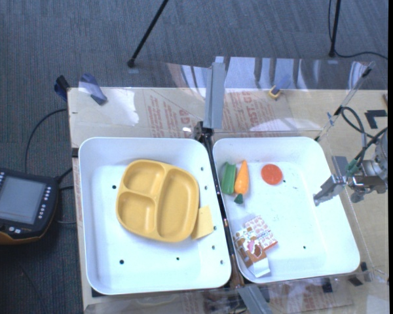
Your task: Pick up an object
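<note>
The right bin (314, 254) holds a green toy vegetable (228, 176) and an orange carrot (242, 178) side by side at its left wall. A flat red-orange disc (272, 174) lies further right, and a printed carton (255, 242) rests near the bin's front left. My gripper (325, 193) hovers at the bin's right wall, well apart from all of these, and nothing shows in it. In the left bin (98, 254) a yellow divided plate (158, 200) lies flat, with a thin yellow slice (205, 222) tucked against its right edge.
A grey post (215, 100) stands behind the seam between the bins. Cables (357, 120) hang at the right above the arm. A handheld control pendant (19, 205) sits on the floor at left. The right bin's floor between carton and gripper is bare.
</note>
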Available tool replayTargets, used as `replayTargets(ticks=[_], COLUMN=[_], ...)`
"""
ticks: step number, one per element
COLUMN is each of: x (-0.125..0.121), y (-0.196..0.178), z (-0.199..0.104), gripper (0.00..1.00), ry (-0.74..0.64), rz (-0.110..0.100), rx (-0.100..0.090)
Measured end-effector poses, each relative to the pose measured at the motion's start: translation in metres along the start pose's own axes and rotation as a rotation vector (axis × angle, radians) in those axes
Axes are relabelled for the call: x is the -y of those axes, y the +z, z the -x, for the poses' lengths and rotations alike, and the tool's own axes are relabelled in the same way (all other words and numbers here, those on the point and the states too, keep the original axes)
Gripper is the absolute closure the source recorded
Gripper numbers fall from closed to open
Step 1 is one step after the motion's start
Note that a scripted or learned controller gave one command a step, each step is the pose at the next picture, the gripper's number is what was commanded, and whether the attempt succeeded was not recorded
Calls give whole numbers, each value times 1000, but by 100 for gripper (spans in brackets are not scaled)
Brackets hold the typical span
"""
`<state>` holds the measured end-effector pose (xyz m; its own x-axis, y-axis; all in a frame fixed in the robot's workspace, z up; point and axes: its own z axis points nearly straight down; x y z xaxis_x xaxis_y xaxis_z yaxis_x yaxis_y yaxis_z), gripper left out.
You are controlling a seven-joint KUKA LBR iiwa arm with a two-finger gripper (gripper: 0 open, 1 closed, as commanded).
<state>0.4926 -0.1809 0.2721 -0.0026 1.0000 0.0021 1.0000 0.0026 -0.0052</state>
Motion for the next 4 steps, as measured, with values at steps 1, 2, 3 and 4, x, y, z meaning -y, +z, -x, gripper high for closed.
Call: replayTargets(ticks=[1,2,3,4], x=[-62,-123,-141,-140], y=[119,158,184,175], z=[-66,-82,-98,-97], gripper=[0,0,0,100], ry=[49,39,-16,-14], rz=[-12,5,5,2], rx=[-2,2,2,1])
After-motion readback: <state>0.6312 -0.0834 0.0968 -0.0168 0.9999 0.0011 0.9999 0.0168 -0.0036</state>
